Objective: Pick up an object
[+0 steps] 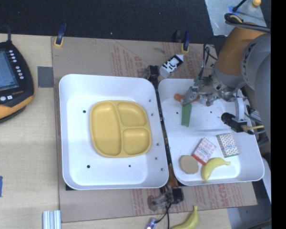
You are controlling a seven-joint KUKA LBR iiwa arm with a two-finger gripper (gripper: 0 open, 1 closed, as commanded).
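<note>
The gripper [196,97] hovered low in the right bin [257,173], over the top end of the green block [186,114]. Whether its fingers were open I couldn't tell. Off-centre like that, they might tip the block aside.

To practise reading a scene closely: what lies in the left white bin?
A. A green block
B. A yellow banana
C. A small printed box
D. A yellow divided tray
D: the yellow divided tray sits in the left bin, while the banana and the green block lie in the right bin.
</note>
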